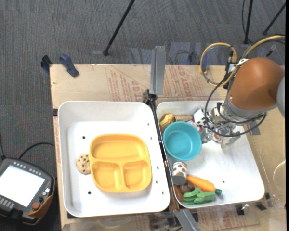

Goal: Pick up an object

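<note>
Left bin (67, 129): yellow tray (120, 161) with a cookie (83, 164) beside it. Right bin (241, 177): teal bowl (182, 139), small can (179, 172), carrot (201, 183), green toy (198, 195) along the near-left side. Gripper (216, 131) sits low just right of the bowl; I can't tell the fingers' state. I see nothing lifted, so the pick isn't done.

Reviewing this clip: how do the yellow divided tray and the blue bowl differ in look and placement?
The yellow tray is flat, roughly rectangular and split into three compartments; the blue bowl is round, deeper and undivided. The tray lies in the left bin beside a cookie; the bowl sits in the right bin among clutter, near the arm. The tray looks larger. Both rest open side up with nothing in them.
</note>
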You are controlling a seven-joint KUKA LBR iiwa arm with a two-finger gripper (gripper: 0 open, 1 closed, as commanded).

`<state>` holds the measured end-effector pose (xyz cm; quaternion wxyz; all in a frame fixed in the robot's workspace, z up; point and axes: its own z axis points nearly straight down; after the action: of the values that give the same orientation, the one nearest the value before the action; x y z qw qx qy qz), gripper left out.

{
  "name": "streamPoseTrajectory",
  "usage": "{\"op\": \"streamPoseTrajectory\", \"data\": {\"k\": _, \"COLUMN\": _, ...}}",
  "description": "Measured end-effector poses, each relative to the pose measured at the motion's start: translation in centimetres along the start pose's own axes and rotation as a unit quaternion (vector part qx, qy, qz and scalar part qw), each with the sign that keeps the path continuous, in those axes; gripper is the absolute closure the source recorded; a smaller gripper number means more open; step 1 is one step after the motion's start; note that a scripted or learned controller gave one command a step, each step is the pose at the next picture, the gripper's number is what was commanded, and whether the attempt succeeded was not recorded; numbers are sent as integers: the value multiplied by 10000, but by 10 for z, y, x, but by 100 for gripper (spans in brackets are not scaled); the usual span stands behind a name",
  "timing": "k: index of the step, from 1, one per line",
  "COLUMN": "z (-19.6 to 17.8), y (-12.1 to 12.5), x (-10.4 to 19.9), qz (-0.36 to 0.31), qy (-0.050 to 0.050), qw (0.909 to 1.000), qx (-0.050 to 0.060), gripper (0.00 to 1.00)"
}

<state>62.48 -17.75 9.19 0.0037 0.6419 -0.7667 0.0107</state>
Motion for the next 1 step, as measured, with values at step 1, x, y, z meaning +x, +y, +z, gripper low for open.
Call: {"op": "streamPoseTrajectory", "data": {"k": 1, "z": -10, "y": 0, "x": -9, "qz": 28, "qy": -93, "qw": 10000, "qx": -11, "gripper": 100}}
